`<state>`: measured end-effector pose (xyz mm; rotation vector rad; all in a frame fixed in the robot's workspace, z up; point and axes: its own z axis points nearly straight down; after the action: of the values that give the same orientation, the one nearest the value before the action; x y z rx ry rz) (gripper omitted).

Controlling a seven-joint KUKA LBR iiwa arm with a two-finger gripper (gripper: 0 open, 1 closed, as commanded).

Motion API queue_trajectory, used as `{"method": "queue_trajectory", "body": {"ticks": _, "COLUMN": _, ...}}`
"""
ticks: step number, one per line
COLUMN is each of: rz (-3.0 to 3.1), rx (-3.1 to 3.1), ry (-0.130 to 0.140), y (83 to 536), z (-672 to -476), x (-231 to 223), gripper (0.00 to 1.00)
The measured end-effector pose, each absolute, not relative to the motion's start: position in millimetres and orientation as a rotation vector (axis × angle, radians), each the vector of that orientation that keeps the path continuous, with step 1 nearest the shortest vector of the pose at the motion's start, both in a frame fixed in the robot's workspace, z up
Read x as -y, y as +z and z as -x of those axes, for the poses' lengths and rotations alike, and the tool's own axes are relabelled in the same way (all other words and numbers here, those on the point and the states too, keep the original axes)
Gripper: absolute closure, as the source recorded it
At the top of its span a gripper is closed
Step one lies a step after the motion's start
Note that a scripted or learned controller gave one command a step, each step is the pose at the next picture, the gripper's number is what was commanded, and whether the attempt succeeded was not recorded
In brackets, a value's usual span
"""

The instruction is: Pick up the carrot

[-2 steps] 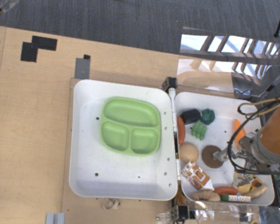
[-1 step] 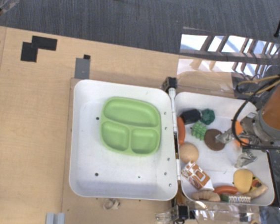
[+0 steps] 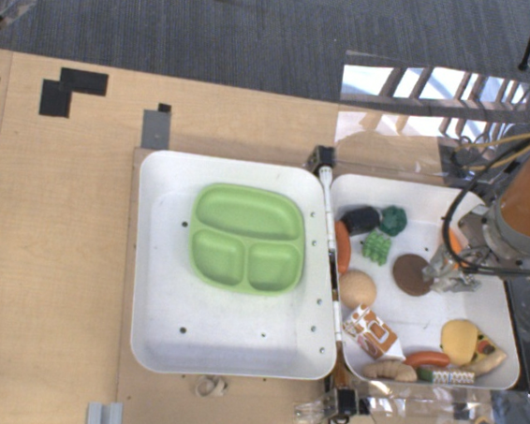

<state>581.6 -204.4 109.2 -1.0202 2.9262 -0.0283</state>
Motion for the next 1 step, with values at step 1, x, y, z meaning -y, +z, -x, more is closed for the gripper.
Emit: {"method": "queue_trajectory", "body": {"ticks": 1, "rz": 1.021, "rx": -2.928, "ry": -0.025, "y": 108.1, "z": -581.1, "x": 204.0, "gripper": 0.0}}
